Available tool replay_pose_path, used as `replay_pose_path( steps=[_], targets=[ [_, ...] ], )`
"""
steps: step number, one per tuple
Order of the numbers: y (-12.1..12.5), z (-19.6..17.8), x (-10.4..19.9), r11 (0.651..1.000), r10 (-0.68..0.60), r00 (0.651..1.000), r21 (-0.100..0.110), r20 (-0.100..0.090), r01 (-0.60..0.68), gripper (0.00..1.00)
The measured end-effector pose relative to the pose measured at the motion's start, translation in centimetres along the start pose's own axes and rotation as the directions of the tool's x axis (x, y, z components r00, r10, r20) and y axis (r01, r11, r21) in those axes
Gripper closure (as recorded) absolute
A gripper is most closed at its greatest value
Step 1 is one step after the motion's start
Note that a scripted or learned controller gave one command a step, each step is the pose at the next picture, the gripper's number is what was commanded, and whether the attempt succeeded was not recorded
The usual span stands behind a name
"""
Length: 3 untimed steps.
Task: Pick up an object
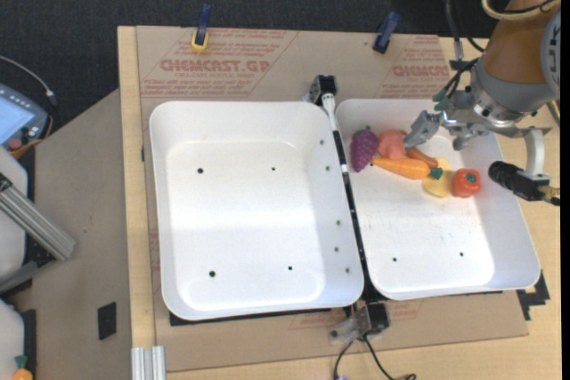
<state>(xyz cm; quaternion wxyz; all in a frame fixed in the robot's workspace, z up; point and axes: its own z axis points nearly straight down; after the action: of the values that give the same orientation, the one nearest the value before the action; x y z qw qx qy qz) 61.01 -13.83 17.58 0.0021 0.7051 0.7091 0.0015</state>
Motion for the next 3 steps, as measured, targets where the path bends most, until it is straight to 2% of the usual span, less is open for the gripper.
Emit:
replay_pose_path(
  steps=[1, 2, 3],
  targets=[
    [0.1, 9.5, 4.2, 1.000, 0.002, 1.000, 0.009, -0.003, -0.002, 0.00],
    [3.5, 1.5, 12.1, 1.000, 0.008, 1.000, 0.009, 0.000, -0.007, 0.00],
    [3.7, 0.2, 13.1, 1.000, -0.001, 1.000, 0.000, -0.016, 0.001, 1.00]
  ],
)
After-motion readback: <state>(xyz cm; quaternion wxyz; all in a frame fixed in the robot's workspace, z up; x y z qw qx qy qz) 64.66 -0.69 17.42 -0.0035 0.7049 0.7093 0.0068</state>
